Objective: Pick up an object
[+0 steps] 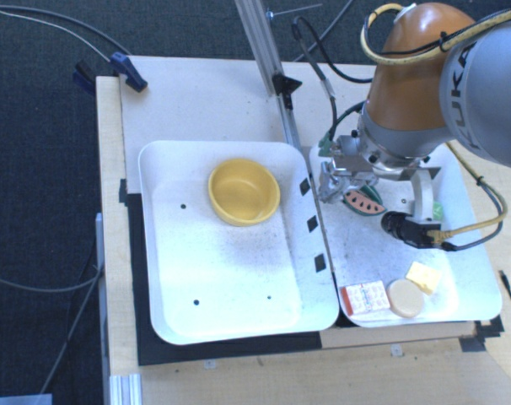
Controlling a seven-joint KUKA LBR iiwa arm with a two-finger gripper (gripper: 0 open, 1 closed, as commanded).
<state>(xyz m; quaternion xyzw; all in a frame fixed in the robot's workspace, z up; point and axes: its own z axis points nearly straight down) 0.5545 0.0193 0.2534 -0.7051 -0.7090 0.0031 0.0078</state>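
Gripper (pixel 333 184) low at right bin's (pixel 475 298) left edge beside watermelon slice (pixel 364 202), grip state unclear, yellow bowl (pixel 244 191) in left bin (pixel 158 251) amid open floor, small items crowding right bin's near edge.

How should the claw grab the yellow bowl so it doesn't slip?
Probably best by the rim. The yellow bowl sits upright and open in the left bin, with nothing around it, so the claw could come straight down from above, one finger inside and one outside the wall. Its round sides look too wide to squeeze across.
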